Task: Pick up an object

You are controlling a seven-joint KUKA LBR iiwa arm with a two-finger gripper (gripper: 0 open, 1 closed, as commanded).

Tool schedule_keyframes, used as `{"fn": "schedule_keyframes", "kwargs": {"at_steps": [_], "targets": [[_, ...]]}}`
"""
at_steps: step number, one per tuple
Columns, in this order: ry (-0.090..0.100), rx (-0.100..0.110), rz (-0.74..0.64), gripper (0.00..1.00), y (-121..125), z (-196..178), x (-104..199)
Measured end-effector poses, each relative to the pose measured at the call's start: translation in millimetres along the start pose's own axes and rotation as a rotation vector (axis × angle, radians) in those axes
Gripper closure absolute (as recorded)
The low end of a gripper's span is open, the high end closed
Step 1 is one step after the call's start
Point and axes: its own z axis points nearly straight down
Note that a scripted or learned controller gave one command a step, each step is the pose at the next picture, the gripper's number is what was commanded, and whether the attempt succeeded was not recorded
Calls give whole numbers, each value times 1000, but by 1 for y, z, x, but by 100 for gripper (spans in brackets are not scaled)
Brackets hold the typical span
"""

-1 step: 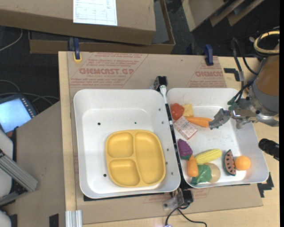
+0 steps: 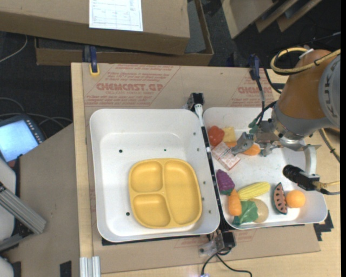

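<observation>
The surface (image 2: 135,81) is a flat brown board with red print that reads "CHEMCAST GP". Two shallow white bins sit on it side by side. They look like smooth plastic with round corners.

The left bin (image 2: 108,135) holds a yellow tray (image 2: 164,192). The tray is smooth and shiny, with soft round corners and three dips in it.

The right bin (image 2: 319,208) holds toy food. Near its top left there is a red toy (image 2: 215,134) and a pale yellow block (image 2: 230,133) just beside it. Below them lies a flat packet (image 2: 225,155) with red marks; its words are too small to read. Lower down there is a bumpy purple grape bunch (image 2: 224,182), a yellow corn cob (image 2: 254,190) with rows of dots, a carrot (image 2: 234,205), a green leafy toy (image 2: 247,211) and a pale round piece (image 2: 261,209). At the right there is a watermelon slice (image 2: 279,198) with black seeds and a round orange (image 2: 295,199).

The grey and orange arm (image 2: 308,92) comes in from the right. Its claw (image 2: 250,142) hangs low over the top part of the right bin, near the packet. A small orange thing (image 2: 251,150) sits right at the claw tips. I cannot tell if the claw is wide or narrow, or if it holds that thing.

A brown box (image 2: 65,21) at the top has a white paper label (image 2: 116,13). Its writing is too small to read.
</observation>
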Motion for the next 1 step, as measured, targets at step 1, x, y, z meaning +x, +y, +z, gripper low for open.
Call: {"fn": "schedule_keyframes", "kwargs": {"at_steps": [1], "targets": [[-7, -23, 3, 0, 52, 73, -10]]}}
